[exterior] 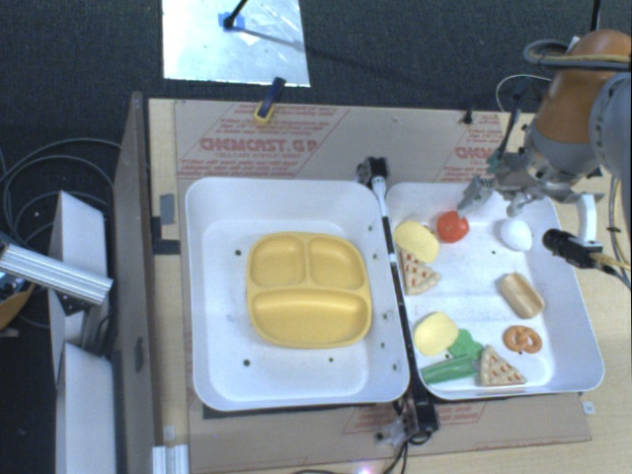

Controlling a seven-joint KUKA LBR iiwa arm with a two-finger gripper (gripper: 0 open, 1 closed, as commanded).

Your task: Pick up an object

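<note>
While I sweep from the left, the left bin point(212, 294) carries just a yellow divided tray point(308, 290), flat in its middle. Crossing the divider into the right bin point(583, 363): a yellow lemon-like piece point(416, 240) and a pizza slice point(420, 277) at the left side, another yellow piece point(434, 333), a green pepper point(452, 363) and a second slice point(498, 367) near me. Then the red tomato point(452, 227), far in the bin, which I judge to be the target, with the gripper point(494, 197) hanging just above and to its right. The fingers look spread, nothing between them (small and dim at this angle, mind). Rightward sit a white egg point(514, 234), a hot-dog bun point(520, 294) and a pretzel point(521, 340). That tomato looks like light, hard toy plastic, round and smooth, so likely slippery; I'd close across its widest middle, from above, or it may squirt sideways toward the egg.
</note>
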